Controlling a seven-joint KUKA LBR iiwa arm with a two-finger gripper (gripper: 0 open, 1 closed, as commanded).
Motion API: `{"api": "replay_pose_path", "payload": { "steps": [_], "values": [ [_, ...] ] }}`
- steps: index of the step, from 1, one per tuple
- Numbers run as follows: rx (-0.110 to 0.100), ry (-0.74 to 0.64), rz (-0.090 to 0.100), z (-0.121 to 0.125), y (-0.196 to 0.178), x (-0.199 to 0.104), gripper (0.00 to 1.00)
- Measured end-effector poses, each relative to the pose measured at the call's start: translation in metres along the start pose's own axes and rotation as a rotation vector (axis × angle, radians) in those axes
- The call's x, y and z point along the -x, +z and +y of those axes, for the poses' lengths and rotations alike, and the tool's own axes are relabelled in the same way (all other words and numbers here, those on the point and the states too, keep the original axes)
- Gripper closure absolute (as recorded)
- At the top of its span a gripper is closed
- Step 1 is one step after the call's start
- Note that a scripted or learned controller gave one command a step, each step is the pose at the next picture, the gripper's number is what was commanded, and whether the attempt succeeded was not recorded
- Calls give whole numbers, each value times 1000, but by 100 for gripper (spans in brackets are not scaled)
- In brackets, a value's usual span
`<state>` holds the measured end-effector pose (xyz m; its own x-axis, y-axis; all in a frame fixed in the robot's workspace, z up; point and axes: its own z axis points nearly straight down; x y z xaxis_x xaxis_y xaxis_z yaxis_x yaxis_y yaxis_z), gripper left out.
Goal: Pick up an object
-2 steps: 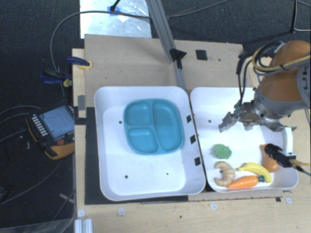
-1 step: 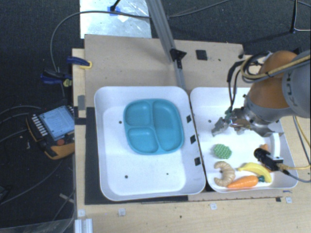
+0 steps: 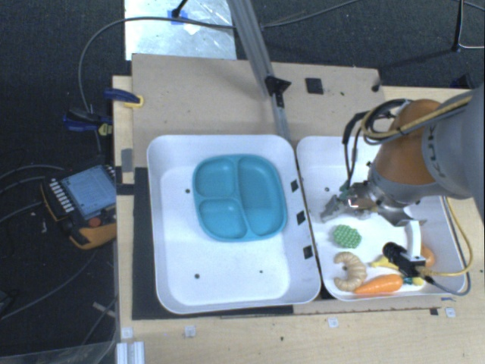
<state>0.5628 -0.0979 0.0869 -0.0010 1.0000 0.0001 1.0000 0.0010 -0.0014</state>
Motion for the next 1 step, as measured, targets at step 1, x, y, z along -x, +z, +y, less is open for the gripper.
{"api": "replay_pose_path", "payload": {
  "steps": [1],
  "values": [
    [5,0,0,1,-13,0,100]
  ]
}}
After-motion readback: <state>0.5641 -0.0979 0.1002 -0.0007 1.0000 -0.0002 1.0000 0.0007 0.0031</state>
